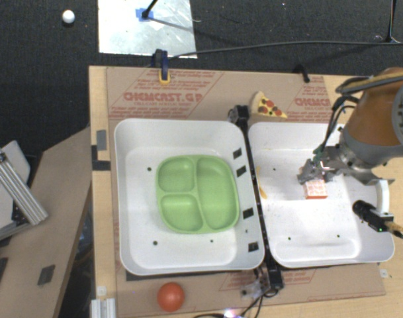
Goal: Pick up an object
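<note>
A small pink and white block [315,189] lies on the floor of the right bin [307,237], a little right of its middle. My gripper [313,173] hangs right over the block's upper edge, reaching in from the right under the grey and orange arm. The fingertips sit very close to the block or touch it. A green divided plate [198,193] rests in the middle of the left bin [138,177].
A toy pizza slice [268,106] lies on the cardboard behind the right bin. A red-orange ball [171,296] sits on the bench in front of the left bin. A thin orange sliver [262,192] lies at the right bin's left wall.
</note>
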Available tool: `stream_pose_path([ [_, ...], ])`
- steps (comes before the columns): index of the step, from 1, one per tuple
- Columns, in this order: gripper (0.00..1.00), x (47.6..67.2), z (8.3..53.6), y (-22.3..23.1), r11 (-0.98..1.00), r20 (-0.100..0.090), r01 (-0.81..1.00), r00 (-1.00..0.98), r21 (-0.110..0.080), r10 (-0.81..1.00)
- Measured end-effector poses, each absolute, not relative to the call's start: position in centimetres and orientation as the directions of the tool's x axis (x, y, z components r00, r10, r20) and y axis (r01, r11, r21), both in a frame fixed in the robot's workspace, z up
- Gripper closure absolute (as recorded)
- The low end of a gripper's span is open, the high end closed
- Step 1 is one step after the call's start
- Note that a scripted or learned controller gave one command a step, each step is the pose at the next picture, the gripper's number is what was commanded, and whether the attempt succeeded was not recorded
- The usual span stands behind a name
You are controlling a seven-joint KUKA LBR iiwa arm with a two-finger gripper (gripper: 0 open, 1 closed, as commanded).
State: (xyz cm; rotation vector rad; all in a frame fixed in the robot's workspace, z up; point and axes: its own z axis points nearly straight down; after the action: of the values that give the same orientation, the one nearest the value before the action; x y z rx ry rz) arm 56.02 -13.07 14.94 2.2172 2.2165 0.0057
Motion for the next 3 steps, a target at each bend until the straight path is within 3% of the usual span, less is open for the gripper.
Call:
stream_pose_path([
  [2,1.0,57.8,26.2,-12.5,0.005,-0.002,1.0,-0.005,0.009,1.0],
  [3,1.0,56.9,25.3,-8.3,0.008,0.001,1.0,-0.008,0.001,1.0],
])
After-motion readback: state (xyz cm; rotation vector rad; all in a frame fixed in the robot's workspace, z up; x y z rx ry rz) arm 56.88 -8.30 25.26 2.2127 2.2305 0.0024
